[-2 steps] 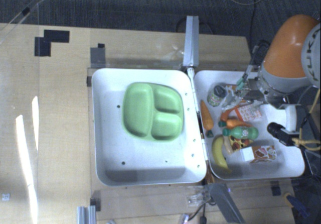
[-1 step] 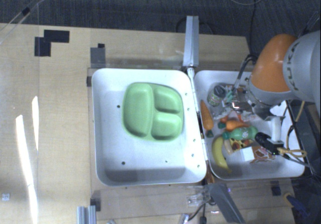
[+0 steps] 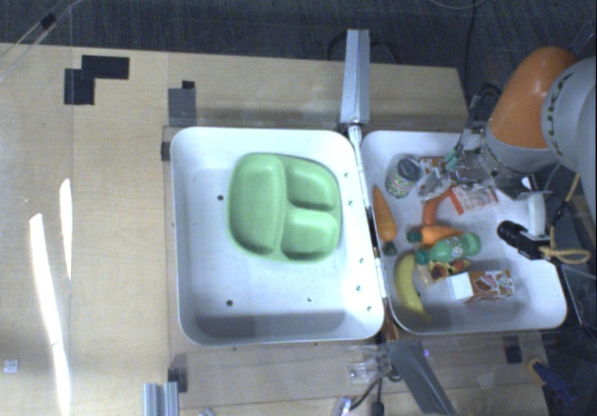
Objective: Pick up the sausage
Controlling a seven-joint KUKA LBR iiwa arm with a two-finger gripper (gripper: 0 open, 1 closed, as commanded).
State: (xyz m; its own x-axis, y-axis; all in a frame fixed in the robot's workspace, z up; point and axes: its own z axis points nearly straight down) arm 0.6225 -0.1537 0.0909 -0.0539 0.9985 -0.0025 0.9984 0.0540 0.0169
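Fingers (image 3: 454,172) low above sausage (image 3: 430,211), right bin (image 3: 550,312).

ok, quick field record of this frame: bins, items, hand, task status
left bin: white bin holding a green divided tray
right bin: white bin with sausage by its left wall, banana, can, green bottle, small packets
hand: hand over the right bin's far end, among packets; grip unclear
task status: sausage lies apart from hand, not picked
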